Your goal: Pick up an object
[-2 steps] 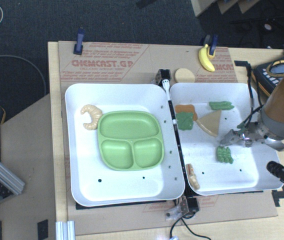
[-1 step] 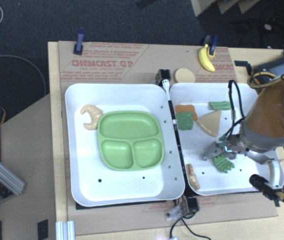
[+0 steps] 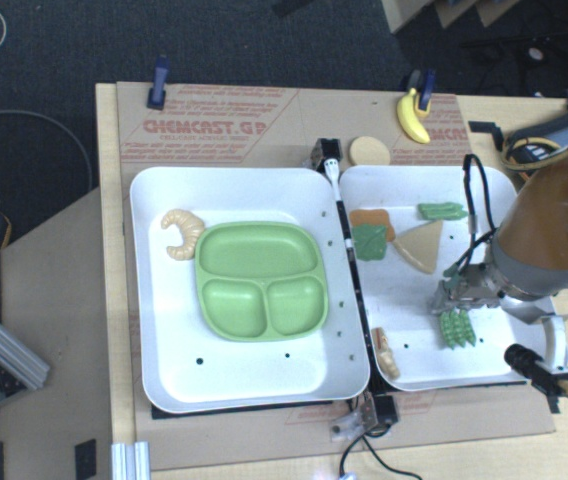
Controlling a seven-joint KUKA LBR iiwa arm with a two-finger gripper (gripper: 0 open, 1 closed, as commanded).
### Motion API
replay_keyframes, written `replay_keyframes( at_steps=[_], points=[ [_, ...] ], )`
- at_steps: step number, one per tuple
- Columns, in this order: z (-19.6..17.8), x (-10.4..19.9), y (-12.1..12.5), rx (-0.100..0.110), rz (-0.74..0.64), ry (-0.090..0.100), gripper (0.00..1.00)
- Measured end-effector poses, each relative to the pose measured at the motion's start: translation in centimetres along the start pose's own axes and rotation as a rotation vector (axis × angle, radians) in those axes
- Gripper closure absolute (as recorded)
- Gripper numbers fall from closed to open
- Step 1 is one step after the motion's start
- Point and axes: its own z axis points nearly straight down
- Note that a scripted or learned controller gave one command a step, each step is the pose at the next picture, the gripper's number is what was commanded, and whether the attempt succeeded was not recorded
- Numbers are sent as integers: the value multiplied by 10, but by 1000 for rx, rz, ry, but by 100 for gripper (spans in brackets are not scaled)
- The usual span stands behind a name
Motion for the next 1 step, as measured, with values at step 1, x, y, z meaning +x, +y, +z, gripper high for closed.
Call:
replay_keyframes(
  at_steps=[1],
  points=[
    [-10,0,0,-2,0,-1,100]
  ],
)
